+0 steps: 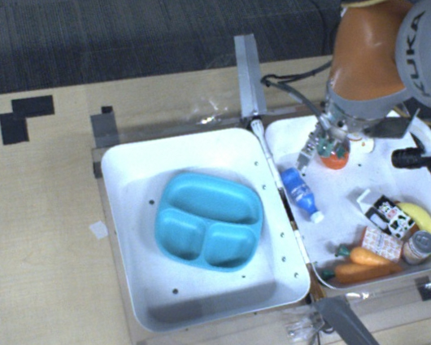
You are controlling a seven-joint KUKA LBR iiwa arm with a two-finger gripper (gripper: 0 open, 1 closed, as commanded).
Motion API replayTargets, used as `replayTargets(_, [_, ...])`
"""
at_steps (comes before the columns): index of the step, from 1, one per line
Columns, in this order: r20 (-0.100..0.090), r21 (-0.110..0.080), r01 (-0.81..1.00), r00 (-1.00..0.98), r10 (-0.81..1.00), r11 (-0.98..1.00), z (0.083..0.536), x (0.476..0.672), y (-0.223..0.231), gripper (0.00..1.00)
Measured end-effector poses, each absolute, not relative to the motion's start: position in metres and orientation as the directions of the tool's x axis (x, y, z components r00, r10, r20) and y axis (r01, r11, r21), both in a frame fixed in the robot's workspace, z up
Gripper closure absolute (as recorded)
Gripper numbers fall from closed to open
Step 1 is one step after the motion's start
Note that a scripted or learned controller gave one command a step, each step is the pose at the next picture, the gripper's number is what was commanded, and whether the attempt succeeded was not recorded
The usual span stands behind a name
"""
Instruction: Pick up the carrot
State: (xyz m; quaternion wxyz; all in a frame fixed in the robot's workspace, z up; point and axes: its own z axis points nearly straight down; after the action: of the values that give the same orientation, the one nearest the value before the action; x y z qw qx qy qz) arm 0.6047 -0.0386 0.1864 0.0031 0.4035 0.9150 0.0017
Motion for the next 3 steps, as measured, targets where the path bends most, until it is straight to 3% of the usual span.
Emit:
replayTargets(1, [-0.009, 0.004, 0.661, -0.75, 0.661, 0.75, 0.108, 0.586, -0.079, 1.0])
replayTargets(2, [-0.011, 0.006, 0.517, -0.856, 0.517, 0.856, 0.09, 0.596, -0.087, 1.0])
replayTargets(3, [-0.011, 0.005, 0.356, -0.934, 0.356, 0.935, 0.188, 0.654, -0.074, 1.0])
